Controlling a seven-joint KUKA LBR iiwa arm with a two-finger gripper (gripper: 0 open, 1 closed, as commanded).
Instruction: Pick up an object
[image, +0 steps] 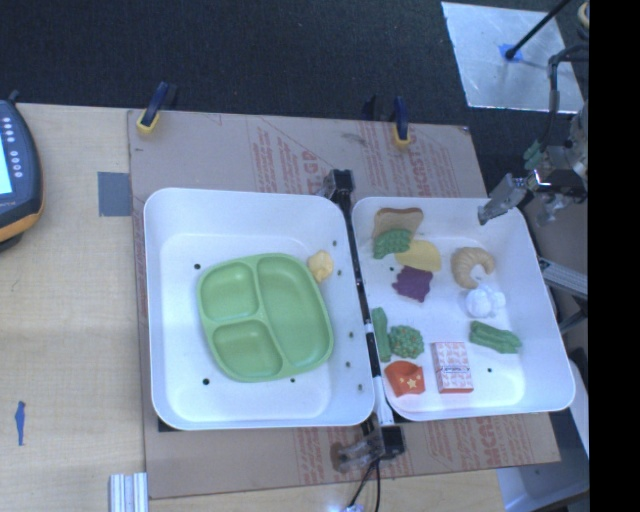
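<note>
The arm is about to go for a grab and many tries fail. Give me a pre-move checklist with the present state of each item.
1. Gripper sits above the right bin's far right corner, away from the food: ok.
2. Nothing between the fingers: cannot tell, too small and blurred.
3. Targets in the right bin: ok; croissant, white piece and green bean lie nearest the arm.
4. Room around a target: not ok for the croissant, the white piece touches it; ok for the red carton.
5. Green tray in the left bin with a yellow piece beside it: ok.
</note>
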